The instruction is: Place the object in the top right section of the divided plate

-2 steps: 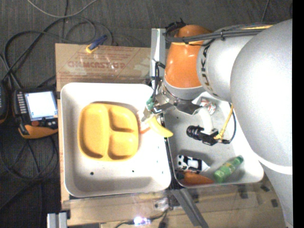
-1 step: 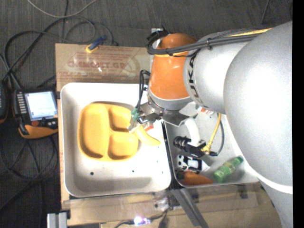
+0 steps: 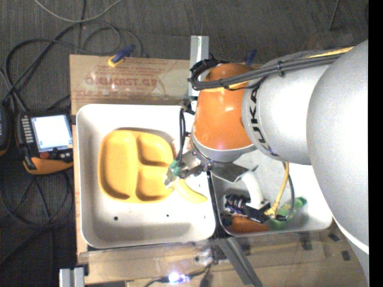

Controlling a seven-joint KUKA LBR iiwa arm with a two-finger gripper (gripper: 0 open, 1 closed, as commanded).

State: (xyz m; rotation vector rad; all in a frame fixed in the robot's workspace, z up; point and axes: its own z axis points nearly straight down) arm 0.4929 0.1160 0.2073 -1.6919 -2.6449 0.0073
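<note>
- Grey robot arm (image 3: 311, 100) is screening the shallow white right bin (image 3: 314, 219).
- Gripper (image 3: 176, 171) is hovering at yellow divided plate's (image 3: 119, 160) right rim; whether clamped cannot be told.
- Yellow curved object (image 3: 192, 192) is lying beside.

We find the plate (image 3: 128, 160) filling most of the left bin (image 3: 87, 220); a band of bare floor runs below it in view, open from above. The arm (image 3: 281, 112) overhangs that bin's right rim and much of the right bin (image 3: 319, 222). The gripper (image 3: 175, 171) and a yellow object (image 3: 192, 193) crowd the plate's right edge.
</note>
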